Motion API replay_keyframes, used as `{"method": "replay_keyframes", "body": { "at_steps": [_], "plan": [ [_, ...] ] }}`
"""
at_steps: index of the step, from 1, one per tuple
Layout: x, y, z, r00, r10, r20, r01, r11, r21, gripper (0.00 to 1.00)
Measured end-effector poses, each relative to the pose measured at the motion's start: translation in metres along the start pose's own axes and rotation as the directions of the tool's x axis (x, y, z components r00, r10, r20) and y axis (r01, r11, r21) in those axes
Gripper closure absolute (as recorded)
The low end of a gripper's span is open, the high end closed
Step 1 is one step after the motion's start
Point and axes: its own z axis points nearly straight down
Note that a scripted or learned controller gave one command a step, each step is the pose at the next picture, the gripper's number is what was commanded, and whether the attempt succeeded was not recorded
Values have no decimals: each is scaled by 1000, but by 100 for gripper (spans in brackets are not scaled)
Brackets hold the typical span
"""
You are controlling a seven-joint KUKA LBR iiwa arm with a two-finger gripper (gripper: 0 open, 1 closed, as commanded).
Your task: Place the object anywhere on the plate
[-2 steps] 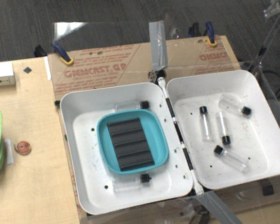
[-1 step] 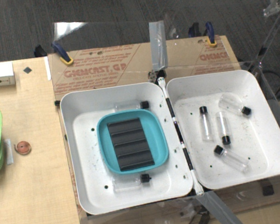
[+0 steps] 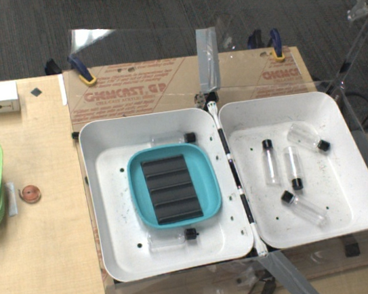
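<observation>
Teal plate, glossy rounded square, sits in the middle of the left white bin and carries a black ribbed slab. Two clear vials with black caps lie in that bin off the plate: one just beyond its far edge, one just beyond its near edge. Four more clear capped vials lie scattered in the right bin. Brown cardboard lies under both bins.
</observation>
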Motion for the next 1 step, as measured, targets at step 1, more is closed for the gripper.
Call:
{"method": "replay_keyframes", "body": {
  "at_steps": [1],
  "plan": [
    [1,-1,0,997,81,0,-81,997,1,0]
  ]
}}
